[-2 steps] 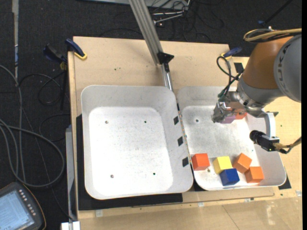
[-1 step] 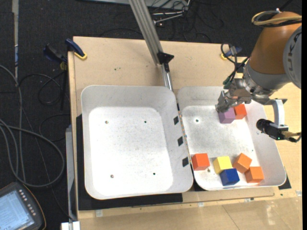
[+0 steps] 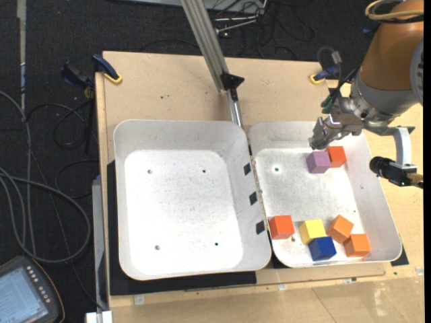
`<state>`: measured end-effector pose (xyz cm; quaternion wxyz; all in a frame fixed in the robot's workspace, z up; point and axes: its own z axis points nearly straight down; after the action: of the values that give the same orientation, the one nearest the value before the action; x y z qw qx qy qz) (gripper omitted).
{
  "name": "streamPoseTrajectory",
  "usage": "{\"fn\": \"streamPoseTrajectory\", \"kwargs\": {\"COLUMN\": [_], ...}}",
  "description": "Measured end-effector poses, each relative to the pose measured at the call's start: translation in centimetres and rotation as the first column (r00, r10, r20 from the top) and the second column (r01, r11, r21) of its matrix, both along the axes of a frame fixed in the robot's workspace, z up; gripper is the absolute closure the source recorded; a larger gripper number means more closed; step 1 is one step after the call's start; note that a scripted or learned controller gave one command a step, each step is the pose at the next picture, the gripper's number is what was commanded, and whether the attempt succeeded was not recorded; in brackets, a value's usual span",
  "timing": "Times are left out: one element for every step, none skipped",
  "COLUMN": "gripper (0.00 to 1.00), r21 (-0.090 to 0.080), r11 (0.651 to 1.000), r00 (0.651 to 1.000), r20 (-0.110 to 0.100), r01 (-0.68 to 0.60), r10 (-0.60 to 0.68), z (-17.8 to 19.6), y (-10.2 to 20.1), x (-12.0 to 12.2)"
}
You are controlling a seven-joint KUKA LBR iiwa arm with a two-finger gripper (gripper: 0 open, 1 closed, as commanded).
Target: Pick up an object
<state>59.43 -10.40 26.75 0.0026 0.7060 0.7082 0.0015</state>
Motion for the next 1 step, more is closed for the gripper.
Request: {"fn": "streamPoseTrajectory", "kwargs": {"gripper": [1.0], "r21": [0.003], "r11": [1.0], "r00": [1.0], "r20": [-0.007], "r01": [-0.004], "r10": [0.004], "z": [-1.64], "y": [5.32], "x": [-0.66]}}
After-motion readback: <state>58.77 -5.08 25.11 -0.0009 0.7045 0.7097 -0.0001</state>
